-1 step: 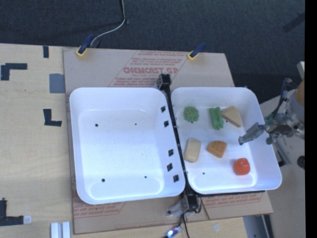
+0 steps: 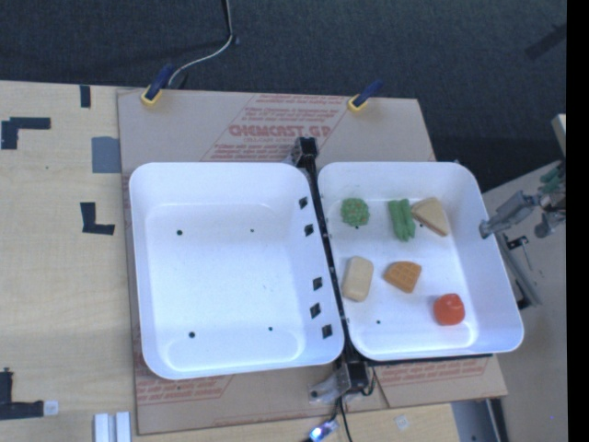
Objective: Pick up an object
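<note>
Hand [image 2: 488, 229] hangs just off the right bin's [image 2: 497, 274] right rim; its opening I cannot tell.

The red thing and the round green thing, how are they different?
The red piece is red; the green ball is green. The red piece looks smooth, while the green ball looks bumpy. The red piece sits near the right bin's front right corner; the green ball sits at the back, near the divider. Both are small, roundish, and in the same bin.

Five food pieces in the right bin [image 2: 465, 187], end effector [image 2: 502, 219] just beyond its right rim
</note>
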Robot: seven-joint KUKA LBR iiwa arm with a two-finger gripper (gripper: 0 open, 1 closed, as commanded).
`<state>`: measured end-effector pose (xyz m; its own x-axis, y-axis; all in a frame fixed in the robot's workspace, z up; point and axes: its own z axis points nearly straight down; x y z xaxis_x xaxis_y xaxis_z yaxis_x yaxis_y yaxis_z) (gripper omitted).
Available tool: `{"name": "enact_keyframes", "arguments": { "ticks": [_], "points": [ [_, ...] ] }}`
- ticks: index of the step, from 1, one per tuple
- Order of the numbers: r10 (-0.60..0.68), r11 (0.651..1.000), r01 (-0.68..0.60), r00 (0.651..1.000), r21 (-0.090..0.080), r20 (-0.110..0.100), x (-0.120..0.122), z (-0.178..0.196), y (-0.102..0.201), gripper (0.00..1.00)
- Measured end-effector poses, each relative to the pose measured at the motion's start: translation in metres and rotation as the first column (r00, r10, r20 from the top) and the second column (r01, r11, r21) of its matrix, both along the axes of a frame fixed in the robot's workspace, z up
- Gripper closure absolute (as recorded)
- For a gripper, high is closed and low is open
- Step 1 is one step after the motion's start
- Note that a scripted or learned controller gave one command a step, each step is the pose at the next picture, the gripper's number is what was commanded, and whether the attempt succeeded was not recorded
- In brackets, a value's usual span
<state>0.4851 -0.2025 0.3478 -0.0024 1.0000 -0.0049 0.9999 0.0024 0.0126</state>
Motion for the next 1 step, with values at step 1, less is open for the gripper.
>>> {"name": "enact_keyframes", "arguments": {
  "ticks": [1],
  "points": [
    [-0.002,1.000,0.002,1.000,-0.001,-0.003,-0.0006,0.0867,-0.0227,0.00]
  ]
}}
